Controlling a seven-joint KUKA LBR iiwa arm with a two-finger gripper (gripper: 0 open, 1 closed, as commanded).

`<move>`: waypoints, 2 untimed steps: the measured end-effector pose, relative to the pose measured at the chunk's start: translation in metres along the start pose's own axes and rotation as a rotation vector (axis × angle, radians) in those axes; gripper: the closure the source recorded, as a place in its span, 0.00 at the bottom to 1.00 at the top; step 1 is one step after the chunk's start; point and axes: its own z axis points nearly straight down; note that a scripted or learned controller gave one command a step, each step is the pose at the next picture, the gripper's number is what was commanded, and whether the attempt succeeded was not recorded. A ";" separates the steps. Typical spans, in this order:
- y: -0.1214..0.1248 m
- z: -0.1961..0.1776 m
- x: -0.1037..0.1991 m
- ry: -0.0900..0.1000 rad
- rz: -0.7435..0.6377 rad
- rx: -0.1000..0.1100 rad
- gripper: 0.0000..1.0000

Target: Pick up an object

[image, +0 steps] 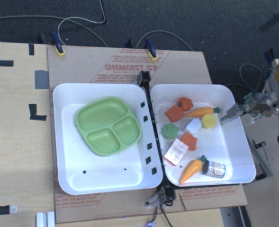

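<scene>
Where clamps pin it, brown cardboard (125,65) reads "CHEMCAST" in red.

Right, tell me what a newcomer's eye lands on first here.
First the green divided plate, alone in the left bin. Then the clutter of small toys in the right bin, with two orange carrots standing out. The gripper sits at that bin's right rim.
</scene>
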 end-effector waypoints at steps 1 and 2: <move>0.049 0.143 0.024 -0.002 0.001 -0.014 0.00; 0.125 0.168 0.062 -0.001 -0.003 -0.008 0.00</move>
